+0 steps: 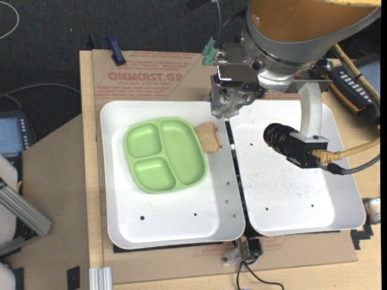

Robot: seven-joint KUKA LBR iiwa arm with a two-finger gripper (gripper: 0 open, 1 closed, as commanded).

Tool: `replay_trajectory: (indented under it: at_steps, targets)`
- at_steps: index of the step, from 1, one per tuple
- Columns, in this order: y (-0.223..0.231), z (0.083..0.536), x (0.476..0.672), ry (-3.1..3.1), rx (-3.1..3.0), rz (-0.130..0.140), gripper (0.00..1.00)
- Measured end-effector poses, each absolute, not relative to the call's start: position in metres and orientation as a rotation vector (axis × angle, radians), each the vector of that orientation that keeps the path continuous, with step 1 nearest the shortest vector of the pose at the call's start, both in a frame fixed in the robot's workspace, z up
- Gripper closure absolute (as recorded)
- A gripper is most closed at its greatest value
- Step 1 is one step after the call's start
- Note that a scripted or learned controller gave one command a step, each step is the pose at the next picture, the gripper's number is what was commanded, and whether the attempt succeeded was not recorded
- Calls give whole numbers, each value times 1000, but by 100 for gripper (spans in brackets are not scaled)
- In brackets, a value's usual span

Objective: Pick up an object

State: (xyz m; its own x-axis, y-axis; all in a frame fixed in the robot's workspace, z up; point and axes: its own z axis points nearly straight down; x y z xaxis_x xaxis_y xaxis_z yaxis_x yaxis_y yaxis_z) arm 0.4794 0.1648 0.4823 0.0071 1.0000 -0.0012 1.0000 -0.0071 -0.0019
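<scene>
Nearest us we see two white bins: left bin [121,222], right bin [302,216]. Green plate [164,156] with three compartments lies in the left one, a tan cracker [208,138] touching its right edge. Gripper [225,109] hangs just beyond the cracker, over the seam between bins, likely lining up a grab. We can't tell its opening; nothing visibly held.

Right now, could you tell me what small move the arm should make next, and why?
Probably shift the gripper a little left and toward the camera, over the tan biscuit beside the green plate, then lower. It hangs above the left bin's far right corner, short of the biscuit.
</scene>
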Motion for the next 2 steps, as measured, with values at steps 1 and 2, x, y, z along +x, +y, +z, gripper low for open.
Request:
replay_trajectory:
  at_steps: [1, 2]
  targets:
    - [169, 493, 480, -2222, -2222, -2, 100]
    - [217, 507, 479, -2229, -2216, -8, 100]
